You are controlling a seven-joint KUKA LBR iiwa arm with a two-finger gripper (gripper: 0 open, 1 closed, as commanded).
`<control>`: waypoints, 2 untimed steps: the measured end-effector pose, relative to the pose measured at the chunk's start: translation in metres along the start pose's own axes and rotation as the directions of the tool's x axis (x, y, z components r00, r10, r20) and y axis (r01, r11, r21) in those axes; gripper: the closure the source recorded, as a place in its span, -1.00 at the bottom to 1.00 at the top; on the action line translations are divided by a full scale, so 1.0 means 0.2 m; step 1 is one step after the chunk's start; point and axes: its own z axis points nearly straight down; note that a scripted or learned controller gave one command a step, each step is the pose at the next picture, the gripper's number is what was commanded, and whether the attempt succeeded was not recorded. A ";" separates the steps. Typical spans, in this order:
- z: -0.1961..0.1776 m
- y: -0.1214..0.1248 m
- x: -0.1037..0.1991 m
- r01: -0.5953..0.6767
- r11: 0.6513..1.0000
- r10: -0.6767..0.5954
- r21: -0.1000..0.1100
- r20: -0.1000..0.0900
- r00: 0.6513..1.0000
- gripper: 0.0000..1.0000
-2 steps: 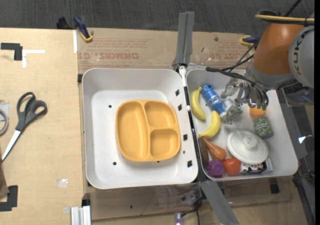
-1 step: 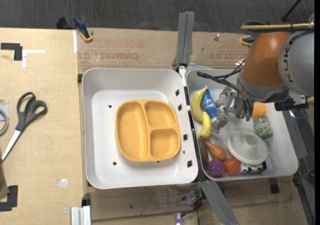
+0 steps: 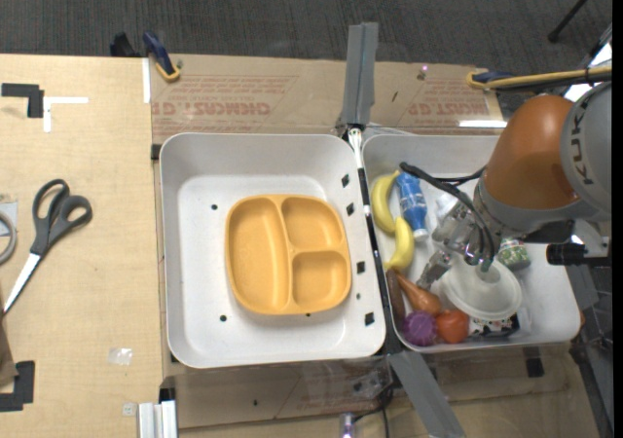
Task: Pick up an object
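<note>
The claw (image 3: 458,249) hangs low inside the right bin (image 3: 553,314), reaching in under the arm's orange band (image 3: 531,165), and we cannot tell how it stands or whether it has anything, because its metal parts blur together against the clutter. We take that right bin as our landmark.

Just beside the claw, toward the bin's near wall, sits a white round bowl-like piece (image 3: 484,295), and we cannot say whether the two touch. Along the bin's left wall lies a banana (image 3: 394,222), curved and lengthwise, with a blue-and-white tube or bottle (image 3: 413,203) just beside it toward the bin's middle. At the bin's near left corner we see an orange carrot-shaped toy (image 3: 418,294), a purple round thing (image 3: 421,328) and a red-orange round thing (image 3: 452,326), all crowded together. A small greenish object (image 3: 513,255) lies near the bin's right half, partly under the arm.

Touching the right bin's left side stands the left bin (image 3: 185,241), which holds a yellow divided plate (image 3: 288,254) with three compartments. Well apart from the right bin, past the left bin on the wooden bench (image 3: 78,329), lie black-handled scissors (image 3: 46,227). Behind both bins runs a strip of cardboard (image 3: 253,100) with red lettering.
</note>
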 end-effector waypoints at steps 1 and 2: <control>-0.02 0.26 -0.39 0.334 0.943 -0.334 0.004 0.005 0.943 -1.00; -0.02 0.30 -0.38 0.332 0.943 -0.332 0.003 0.007 0.943 -1.00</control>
